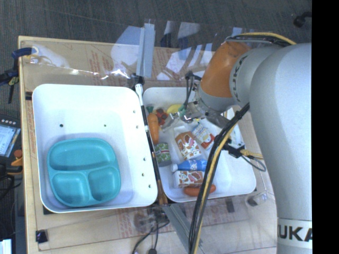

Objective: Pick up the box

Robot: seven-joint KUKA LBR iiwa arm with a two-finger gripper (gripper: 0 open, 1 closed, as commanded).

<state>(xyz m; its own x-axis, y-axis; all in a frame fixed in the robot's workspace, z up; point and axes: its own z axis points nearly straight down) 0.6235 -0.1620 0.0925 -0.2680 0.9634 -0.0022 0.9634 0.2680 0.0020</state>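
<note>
Wooden bench (74, 62) carrying two white bins, teal tray (83, 171) lying in my left bin (85, 102), arm's gripper (192, 111) reaching into the cluttered right bin (241, 180), box (188, 145) sitting mid-bin just below it, carrot (153, 128) lying alongside, grip state I cannot tell.

Bulky grey arm (286, 115) with an orange band (221, 70), yellow-black cables (212, 157) and KUKA lettering (294, 232).

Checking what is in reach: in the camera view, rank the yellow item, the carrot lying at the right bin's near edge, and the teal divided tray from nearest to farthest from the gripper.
1. Yellow item, right bin's far end, beside the gripper.
2. Carrot, right bin's near edge.
3. Teal divided tray, left bin, farthest.
</note>
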